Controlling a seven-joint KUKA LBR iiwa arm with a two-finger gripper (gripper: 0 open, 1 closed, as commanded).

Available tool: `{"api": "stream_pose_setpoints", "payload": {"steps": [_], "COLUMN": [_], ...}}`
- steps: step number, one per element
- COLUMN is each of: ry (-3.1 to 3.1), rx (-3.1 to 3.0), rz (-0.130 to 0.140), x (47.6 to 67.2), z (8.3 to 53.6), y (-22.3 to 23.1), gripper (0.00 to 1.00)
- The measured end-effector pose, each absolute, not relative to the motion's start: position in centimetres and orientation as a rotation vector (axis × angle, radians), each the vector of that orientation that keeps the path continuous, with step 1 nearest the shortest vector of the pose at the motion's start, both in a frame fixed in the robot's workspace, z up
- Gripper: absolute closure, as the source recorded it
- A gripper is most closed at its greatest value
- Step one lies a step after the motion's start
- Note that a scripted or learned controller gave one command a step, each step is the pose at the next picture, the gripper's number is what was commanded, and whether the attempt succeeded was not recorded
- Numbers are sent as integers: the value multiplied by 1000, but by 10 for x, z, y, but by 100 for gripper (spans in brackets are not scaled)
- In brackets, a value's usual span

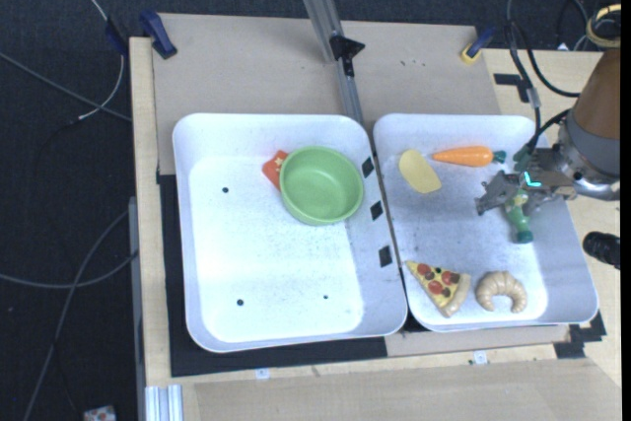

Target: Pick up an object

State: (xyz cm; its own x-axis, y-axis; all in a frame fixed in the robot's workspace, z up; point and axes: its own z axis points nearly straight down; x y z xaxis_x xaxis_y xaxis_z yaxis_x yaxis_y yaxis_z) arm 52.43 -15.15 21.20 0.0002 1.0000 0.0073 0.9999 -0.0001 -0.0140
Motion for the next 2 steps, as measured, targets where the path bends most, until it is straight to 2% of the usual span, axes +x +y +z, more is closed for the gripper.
{"api": "stream_pose_setpoints", "payload": {"steps": [1, 2], "ry": [-2215, -2209], "rx": [-2214, -2209], "rz": [2, 9], "x": [526, 524], "z": [215, 164], "y": [-152, -140], "gripper": [0, 0]}}
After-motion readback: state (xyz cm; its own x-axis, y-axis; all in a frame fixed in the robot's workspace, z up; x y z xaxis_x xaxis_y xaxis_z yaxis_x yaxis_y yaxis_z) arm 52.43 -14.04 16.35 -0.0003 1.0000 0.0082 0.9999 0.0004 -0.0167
